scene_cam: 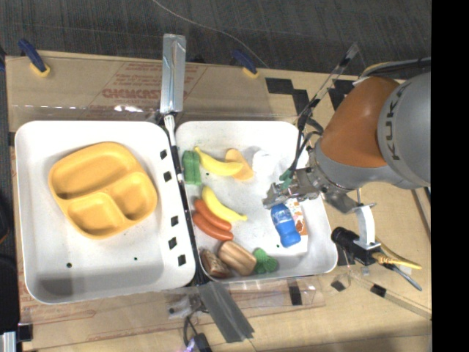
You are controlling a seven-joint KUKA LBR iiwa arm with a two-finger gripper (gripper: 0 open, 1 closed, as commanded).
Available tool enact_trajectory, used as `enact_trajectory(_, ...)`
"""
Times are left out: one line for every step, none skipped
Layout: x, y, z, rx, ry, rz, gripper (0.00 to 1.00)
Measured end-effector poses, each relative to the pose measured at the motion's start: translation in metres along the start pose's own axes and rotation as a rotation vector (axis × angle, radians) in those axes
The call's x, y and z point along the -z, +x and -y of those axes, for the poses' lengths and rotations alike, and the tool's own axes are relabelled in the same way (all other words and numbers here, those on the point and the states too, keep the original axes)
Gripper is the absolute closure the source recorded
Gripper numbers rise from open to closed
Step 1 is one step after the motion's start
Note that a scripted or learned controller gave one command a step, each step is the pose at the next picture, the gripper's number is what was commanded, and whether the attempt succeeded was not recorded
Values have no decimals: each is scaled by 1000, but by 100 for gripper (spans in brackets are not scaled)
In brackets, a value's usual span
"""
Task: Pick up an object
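My gripper (pixel 283 194) hangs over the right side of the right bin (pixel 242 132), just above the top end of a blue bottle (pixel 286 226) that lies on the bin floor. An orange-and-white packet (pixel 299 217) lies against the bottle's right side. Further left in this bin are two yellow bananas (pixel 214 163) (pixel 221 205), a red sausage (pixel 212 226), a green vegetable (pixel 190 167), an orange piece (pixel 239 165) and a small white object (pixel 261 158). A brown bread roll (pixel 234 257) and a green broccoli (pixel 266 262) lie at the front edge.
The left bin (pixel 44 270) holds a yellow divided plate (pixel 102 189). A metal divider (pixel 173 72) stands between the bins at the back. The arm's grey and orange body (pixel 366 134) overhangs the right bin's right wall.
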State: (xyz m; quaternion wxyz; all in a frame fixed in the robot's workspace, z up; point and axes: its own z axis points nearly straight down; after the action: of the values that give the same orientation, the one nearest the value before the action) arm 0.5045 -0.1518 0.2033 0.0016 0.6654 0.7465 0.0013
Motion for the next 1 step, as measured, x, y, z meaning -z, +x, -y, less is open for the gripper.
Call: enact_trajectory(8,-12,5,153,4,0,100)
